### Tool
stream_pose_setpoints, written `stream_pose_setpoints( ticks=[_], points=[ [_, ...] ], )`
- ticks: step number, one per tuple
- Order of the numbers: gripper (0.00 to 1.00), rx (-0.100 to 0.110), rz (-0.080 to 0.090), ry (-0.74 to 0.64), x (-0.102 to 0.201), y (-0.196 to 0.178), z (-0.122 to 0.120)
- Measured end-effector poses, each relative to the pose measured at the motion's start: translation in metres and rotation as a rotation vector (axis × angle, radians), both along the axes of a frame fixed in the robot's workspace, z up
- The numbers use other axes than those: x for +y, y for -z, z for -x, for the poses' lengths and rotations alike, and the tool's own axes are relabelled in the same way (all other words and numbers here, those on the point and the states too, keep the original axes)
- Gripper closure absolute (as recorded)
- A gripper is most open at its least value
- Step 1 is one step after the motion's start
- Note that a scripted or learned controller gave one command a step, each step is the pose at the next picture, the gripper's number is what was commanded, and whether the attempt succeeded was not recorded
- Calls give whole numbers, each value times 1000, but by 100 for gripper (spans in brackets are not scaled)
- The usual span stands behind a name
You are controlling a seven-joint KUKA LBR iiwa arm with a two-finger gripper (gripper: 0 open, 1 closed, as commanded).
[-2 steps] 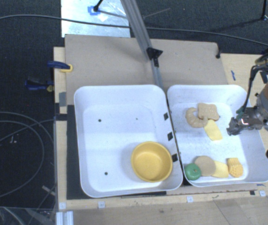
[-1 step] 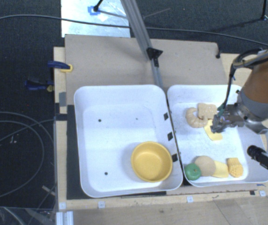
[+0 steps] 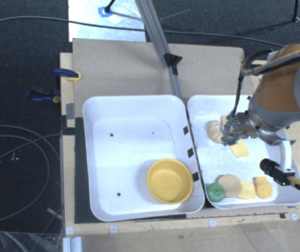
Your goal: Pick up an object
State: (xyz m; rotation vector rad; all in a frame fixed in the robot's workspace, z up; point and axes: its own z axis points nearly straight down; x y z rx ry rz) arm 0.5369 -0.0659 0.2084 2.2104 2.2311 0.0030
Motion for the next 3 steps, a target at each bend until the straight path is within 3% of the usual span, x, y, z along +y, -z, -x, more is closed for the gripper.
stream_pose_setpoints(
  ticks=[3],
  points=[
    [100, -2, -1, -1, 160, -35, -55]
  ],
)
